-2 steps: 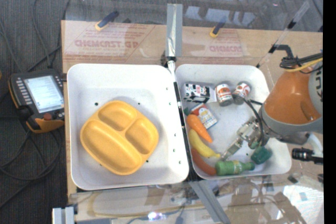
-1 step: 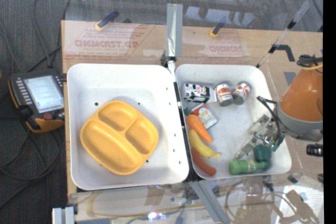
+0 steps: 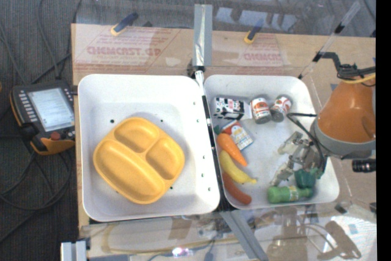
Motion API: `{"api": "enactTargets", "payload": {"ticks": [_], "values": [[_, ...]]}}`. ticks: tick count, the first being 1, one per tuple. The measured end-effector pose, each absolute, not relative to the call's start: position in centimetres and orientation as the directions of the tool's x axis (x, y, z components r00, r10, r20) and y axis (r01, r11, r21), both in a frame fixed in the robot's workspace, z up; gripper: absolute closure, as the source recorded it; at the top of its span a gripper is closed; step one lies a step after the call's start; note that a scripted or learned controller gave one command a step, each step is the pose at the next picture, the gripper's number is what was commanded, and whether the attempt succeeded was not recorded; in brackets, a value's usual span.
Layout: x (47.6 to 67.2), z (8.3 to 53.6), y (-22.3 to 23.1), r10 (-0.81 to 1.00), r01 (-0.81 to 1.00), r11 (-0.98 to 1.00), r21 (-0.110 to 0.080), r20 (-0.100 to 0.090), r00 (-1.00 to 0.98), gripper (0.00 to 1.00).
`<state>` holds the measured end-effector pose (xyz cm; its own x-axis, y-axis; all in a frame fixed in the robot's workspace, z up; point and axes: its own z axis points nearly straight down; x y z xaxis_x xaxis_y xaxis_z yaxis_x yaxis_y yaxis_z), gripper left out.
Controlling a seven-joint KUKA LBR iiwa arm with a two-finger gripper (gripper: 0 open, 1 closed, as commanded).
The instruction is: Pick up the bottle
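Scene: two shallow white bins are seen from above, side by side on a bench, with the arm (image 3: 348, 113) reaching in from the right.

Gripper: the gripper (image 3: 292, 163) is lowered into the right bin (image 3: 317, 95); its metal fingers (image 3: 282, 175) point down and to the left, toward the bin's near corner.

Finger state: the fingers are seen spread, with a bare gap between them; nothing is gripped.

Bottle: a green bottle (image 3: 288, 194) lies on its side on the floor of the right bin, just below the fingertips and close to the near wall. Whether a fingertip touches it cannot be told.

Green piece: a darker green thing (image 3: 305, 178) sits just to the right of the fingers, against the bottle's right end; whether it is part of the bottle or a separate item cannot be told.

Other items left of the fingers: a carrot (image 3: 232, 148), a banana (image 3: 235, 170) and a red sausage-shaped toy (image 3: 237, 190) are lined along the bin's left wall.

Items beyond the fingers: two small cans (image 3: 270, 108) and a black-and-white carton (image 3: 229, 107) lie near the far wall, well apart from the fingertips.

Left bin: a yellow divided plate (image 3: 139, 159) is held in the left bin (image 3: 98, 95), well apart from the gripper.

Done so far: the gripper is judged to be brought down near the bottle, with its fingers parted.

Left to do: the bottle is not yet grasped or lifted. The fingers appear to need setting over the bottle's body, closing on it, and raising it clear of the bin.
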<state>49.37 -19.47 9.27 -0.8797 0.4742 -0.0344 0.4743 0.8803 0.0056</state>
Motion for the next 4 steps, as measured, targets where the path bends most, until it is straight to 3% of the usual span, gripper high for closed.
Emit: {"api": "enactTargets", "payload": {"ticks": [1, 2, 3, 4], "values": [[49.2, 10.1, -19.2, 0.472, 0.472, 0.881, 0.007, -0.024, -0.881, 1.00], [49.3, 10.2, -19.2, 0.472, 0.472, 0.881, 0.008, -0.026, -0.881, 0.00], [49.6, 9.4, -14.2, 0.362, 0.362, 0.932, 0.003, -0.041, -0.931, 0.00], [49.0, 9.1, -21.3, 0.362, 0.362, 0.932, 0.001, -0.020, -0.932, 0.00]]}}
